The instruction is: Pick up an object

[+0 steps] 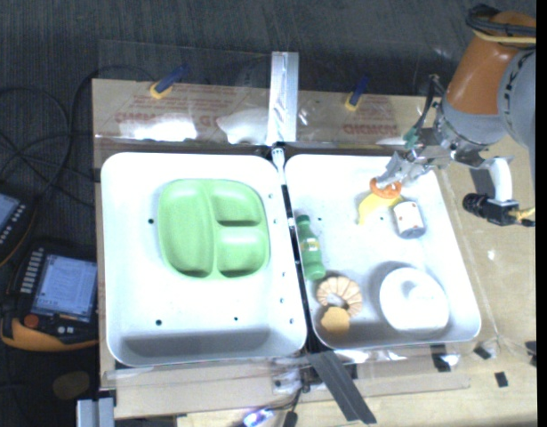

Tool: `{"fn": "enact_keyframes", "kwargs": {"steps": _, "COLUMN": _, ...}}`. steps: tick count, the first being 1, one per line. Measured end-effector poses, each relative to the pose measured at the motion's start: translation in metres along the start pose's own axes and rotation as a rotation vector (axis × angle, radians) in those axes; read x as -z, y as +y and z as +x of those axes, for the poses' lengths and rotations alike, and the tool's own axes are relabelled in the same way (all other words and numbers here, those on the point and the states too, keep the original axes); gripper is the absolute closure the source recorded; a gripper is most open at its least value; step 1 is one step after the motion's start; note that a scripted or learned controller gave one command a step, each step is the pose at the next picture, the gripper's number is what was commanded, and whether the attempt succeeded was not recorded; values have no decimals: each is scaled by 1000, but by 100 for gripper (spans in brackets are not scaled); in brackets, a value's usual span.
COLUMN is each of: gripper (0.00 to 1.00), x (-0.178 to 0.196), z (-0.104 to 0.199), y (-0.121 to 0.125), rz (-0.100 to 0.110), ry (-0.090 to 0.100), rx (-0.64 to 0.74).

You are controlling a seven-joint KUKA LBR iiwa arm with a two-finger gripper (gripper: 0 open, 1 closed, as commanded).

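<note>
Tool over upper part of right bin, close above an orange-and-yellow object

The arm reaches in from the right; its tool sits low at the right bin and meets the orange top of a yellow object (whether the fingers are spread or pinching it cannot be told from this view). Just right of that object lies a small grey-white item. A white round container rests in the bin's lower right; a tan ridged piece lies lower left, with a green bottle along the left wall. The left bin carries a green divided tray on the counter
</note>
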State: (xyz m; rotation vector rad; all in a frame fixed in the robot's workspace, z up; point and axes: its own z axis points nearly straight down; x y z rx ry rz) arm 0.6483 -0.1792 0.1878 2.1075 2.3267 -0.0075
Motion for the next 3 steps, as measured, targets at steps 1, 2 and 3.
{"fn": "enact_keyframes", "kwargs": {"steps": 1, "gripper": 100, "x": 9, "z": 15, "y": -48, "rz": 0, "ry": 3, "rx": 37}}
{"fn": "enact_keyframes", "kwargs": {"steps": 2, "gripper": 100, "x": 31, "z": -19, "y": -56, "rz": 0, "ry": 5, "rx": -89}}
{"fn": "enact_keyframes", "kwargs": {"steps": 3, "gripper": 100, "x": 35, "z": 81, "y": 18, "rz": -1, "ry": 5, "rx": 34}}
